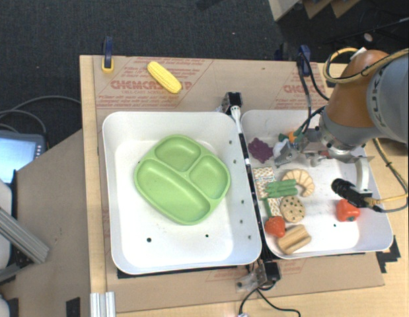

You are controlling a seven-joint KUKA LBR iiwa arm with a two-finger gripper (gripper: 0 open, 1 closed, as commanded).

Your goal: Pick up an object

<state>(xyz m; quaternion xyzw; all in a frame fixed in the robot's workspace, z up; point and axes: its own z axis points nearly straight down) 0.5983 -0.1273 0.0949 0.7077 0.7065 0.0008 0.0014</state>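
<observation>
Your gripper: above the cookie in the right bin; jaw state cannot be told.

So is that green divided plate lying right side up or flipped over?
Right side up: the green divided plate lies flat in the left bin, its three compartments facing upward with raised dividers showing.

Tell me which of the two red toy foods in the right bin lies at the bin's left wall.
The red tomato, beside the cookie and bread roll. The other red piece lies toward the right side.
</observation>
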